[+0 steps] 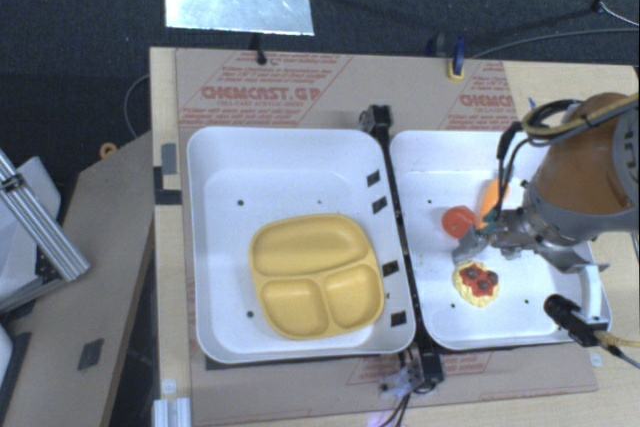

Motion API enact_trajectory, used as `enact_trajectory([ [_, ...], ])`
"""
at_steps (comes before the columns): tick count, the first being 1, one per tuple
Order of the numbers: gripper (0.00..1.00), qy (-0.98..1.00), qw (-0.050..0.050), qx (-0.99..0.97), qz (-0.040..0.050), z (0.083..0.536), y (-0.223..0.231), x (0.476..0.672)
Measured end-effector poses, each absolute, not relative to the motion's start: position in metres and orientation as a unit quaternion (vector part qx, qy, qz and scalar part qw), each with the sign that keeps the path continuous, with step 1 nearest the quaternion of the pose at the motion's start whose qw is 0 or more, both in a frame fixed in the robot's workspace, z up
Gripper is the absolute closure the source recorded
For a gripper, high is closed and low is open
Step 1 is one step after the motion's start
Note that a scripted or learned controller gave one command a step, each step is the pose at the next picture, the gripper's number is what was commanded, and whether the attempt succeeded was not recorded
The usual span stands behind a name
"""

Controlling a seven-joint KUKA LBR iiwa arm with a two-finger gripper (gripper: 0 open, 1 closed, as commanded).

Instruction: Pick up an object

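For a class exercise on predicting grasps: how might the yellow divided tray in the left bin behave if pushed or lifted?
The yellow divided tray looks moulded and rigid, so it would probably keep its shape. It lies flat on the left bin, so a push would likely slide it, not tip it. Its smooth, rounded rim may be slippery.

Robotics lab: arm (585, 180), white bins (225, 165), cabling, aluminium framing (40, 230).

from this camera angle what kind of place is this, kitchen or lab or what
Most likely a robotics lab test bench, not a kitchen. A grey arm with an orange band reaches over two white bins on a cardboard-covered bench, cables trail across the dark floor, and the contents look like toys: a yellow divided tray and small play-food pieces.
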State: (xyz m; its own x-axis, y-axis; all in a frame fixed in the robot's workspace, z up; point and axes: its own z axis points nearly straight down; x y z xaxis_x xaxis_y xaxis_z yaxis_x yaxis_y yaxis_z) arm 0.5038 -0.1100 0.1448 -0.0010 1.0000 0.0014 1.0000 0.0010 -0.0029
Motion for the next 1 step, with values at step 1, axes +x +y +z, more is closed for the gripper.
enact_trajectory([
  [1,0.0,-0.708,0.002,-0.707,0.0005,0.101,-0.1034,0.5037],
])
